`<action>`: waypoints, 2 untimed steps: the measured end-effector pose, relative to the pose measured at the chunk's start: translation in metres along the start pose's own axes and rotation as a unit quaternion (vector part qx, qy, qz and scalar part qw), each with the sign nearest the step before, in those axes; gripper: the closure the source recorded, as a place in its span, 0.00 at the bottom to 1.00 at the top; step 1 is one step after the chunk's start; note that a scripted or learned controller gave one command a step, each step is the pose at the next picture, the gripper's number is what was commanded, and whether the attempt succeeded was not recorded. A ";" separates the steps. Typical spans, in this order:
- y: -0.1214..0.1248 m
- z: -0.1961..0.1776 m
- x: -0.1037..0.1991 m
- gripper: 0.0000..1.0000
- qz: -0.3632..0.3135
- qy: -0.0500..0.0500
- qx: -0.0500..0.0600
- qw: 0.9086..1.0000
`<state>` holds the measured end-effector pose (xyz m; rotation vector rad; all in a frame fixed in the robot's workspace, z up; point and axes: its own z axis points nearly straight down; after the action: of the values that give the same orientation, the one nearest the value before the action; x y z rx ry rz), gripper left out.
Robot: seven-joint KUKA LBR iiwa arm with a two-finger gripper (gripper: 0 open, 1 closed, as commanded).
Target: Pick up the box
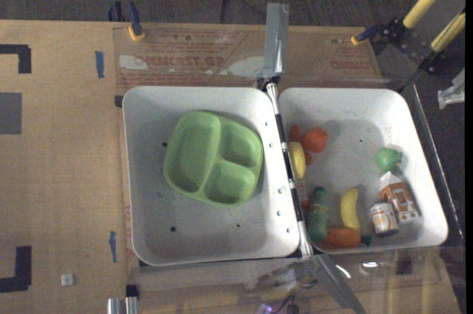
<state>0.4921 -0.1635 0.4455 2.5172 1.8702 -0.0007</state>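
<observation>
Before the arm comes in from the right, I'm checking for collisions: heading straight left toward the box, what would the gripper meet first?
Travelling low, probably the right bin at its wall; above it, the box itself, which lies nearest that side, with a can just beyond. Height is hard to judge here.

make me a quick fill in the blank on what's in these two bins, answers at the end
1. The green divided plate lies in the ____ bin.
2. The plate has ____ compartments.
3. The small orange and white carton box lies in the right bin, beside a white ____.
4. The banana is coloured ____.

Missing words: left; three; can; yellow
</observation>
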 end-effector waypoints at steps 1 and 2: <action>-0.022 0.337 0.024 0.00 0.100 0.001 0.003 0.995; -0.022 0.337 0.024 0.00 0.100 0.002 0.003 0.995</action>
<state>0.4793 -0.1356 0.1083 2.6971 1.6117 -0.0009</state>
